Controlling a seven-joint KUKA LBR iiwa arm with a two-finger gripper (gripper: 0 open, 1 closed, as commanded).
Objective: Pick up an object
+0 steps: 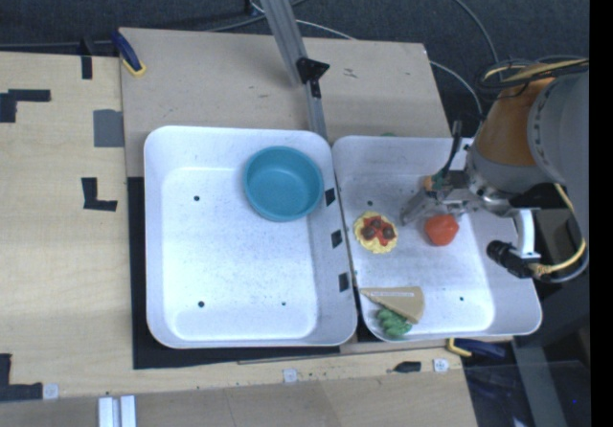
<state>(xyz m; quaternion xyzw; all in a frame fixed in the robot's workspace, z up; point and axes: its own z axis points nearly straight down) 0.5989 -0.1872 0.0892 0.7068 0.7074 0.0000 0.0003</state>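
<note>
Red object: a small round red piece lies on the floor of the right bin, right of the frame's centre, just below and beside the jaws.
Jaws: the gripper is low over the right bin, its grey fingers pointing down-left; whether they are spread or pressed together cannot be told, and nothing shows between them.
Arm: the grey arm with its orange band comes in from the right edge of the frame.
Right bin: the white bin also holds a yellow round piece with red topping left of the red object, and a tan wedge touching a green piece at its lower left corner.
Left bin: the other white bin holds a blue bowl, upright, in its upper right part.
Desk: tan boards carry both bins side by side.
</note>
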